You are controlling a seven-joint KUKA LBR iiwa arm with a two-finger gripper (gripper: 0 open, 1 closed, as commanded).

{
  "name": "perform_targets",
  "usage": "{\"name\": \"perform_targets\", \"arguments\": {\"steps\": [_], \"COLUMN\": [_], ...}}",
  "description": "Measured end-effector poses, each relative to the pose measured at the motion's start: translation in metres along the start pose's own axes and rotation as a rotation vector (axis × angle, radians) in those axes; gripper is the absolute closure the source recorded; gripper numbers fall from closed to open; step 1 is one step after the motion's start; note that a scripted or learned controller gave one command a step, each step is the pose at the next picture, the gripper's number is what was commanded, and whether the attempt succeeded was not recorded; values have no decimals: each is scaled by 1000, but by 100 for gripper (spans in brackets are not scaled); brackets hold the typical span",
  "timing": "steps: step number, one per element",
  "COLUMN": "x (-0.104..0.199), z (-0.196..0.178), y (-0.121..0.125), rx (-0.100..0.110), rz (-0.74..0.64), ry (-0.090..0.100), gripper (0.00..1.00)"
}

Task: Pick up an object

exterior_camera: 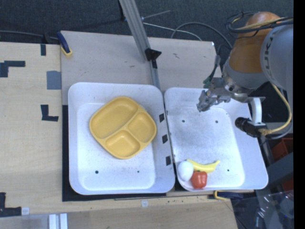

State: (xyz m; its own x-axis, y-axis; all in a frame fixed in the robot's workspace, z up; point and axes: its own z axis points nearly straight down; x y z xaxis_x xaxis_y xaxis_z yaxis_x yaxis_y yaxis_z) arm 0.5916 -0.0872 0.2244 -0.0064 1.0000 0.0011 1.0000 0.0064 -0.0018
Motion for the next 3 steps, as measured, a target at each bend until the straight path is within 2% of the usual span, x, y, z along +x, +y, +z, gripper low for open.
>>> {"name": "perform_targets", "arguments": {"steps": [2,3], "x": [106,154], "z": [-16,-8], "y": [44,62], "rx": [-2,-1], "rz": [-1,1], "ry": [1,0], "gripper": [100,100]}}
